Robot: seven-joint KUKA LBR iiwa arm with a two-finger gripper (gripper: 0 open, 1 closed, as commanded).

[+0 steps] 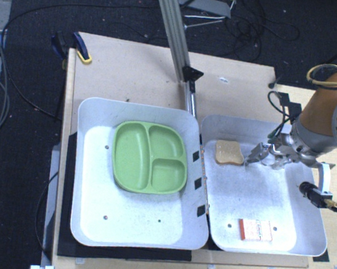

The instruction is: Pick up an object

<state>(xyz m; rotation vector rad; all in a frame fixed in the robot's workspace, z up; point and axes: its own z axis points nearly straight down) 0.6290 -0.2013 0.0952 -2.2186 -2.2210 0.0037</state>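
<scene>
Camera view: the gripper (254, 156) hangs low over the right bin (302, 243), its fingers slightly parted and pinching nothing, tips just beside a tan bread-like slice (229, 152) lying near that bin's far left corner. A small red-and-white packet (255, 230) rests near the bin's front edge. The left bin (83, 212) holds a green divided plate (150, 157).

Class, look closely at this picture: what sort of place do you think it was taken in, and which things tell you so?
Probably a robotics lab or test cell. A robot arm reaches over two white bins on a wooden bench, loose cables trail across the dark floor, and the bins hold only test items such as a green divided plate.
</scene>
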